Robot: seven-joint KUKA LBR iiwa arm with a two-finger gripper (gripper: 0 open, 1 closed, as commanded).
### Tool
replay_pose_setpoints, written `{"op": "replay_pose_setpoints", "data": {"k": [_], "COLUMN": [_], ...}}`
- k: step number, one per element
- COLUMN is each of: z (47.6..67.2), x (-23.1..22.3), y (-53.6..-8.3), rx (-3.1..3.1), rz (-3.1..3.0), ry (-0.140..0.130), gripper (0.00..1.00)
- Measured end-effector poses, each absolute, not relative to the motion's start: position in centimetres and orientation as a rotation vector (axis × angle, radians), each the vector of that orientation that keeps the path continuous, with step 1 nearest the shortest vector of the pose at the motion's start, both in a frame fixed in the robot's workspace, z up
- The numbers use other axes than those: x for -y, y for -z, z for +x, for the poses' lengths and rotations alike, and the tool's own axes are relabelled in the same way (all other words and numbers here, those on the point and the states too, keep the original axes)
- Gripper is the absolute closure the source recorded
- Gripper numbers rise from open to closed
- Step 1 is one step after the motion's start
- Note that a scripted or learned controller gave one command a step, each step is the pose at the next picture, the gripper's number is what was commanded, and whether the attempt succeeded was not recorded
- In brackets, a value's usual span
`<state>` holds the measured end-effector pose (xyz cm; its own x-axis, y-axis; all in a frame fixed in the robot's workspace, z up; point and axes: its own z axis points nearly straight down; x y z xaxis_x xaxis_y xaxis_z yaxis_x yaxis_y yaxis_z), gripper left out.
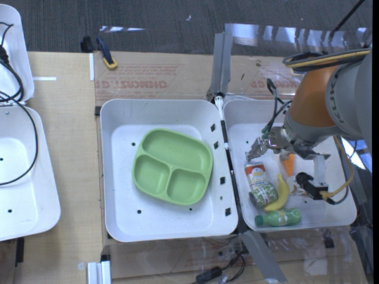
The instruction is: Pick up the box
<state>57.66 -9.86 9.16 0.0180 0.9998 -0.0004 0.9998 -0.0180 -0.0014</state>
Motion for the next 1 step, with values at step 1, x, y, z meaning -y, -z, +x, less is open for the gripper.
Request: {"op": "replay_pose_setpoints", "data": {"k": [1], "z": [53.81], "x": [9.36], "y": [-9.14], "rx": [2.271], "rz": [-2.169], "ry": [-0.002], "gripper": [0.0]}}
